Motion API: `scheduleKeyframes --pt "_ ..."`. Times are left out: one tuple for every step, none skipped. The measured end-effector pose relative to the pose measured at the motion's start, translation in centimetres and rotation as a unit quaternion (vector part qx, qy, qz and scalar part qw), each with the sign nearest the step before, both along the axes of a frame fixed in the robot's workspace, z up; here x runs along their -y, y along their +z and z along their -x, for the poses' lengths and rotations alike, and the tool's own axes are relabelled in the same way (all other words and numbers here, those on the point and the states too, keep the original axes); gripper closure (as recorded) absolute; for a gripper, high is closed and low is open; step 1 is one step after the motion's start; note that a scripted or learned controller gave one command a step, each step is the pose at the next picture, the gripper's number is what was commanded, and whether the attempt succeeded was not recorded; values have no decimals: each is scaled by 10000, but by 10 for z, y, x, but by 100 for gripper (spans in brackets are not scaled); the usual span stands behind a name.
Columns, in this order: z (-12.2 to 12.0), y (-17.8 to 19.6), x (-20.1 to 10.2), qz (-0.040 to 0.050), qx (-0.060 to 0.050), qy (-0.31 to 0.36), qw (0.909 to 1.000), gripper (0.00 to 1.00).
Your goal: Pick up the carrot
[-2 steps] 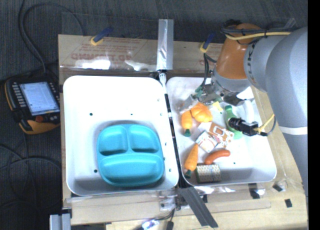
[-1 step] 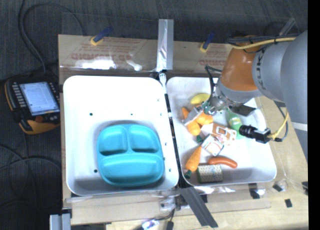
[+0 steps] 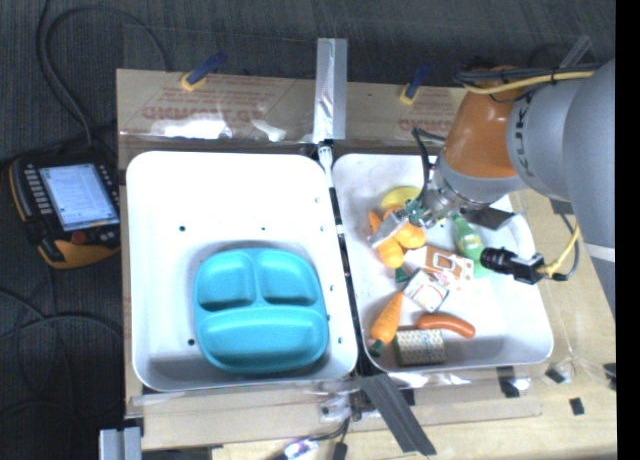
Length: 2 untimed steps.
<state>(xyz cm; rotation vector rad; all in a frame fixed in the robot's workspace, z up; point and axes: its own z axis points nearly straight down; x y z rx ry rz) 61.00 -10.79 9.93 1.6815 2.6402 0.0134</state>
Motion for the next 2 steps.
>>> scheduleKeyframes --pt "0 84 -28 4 -81 -1932 9811 100" --pt "66 83 -35 4 -90 -2028 9792 100"
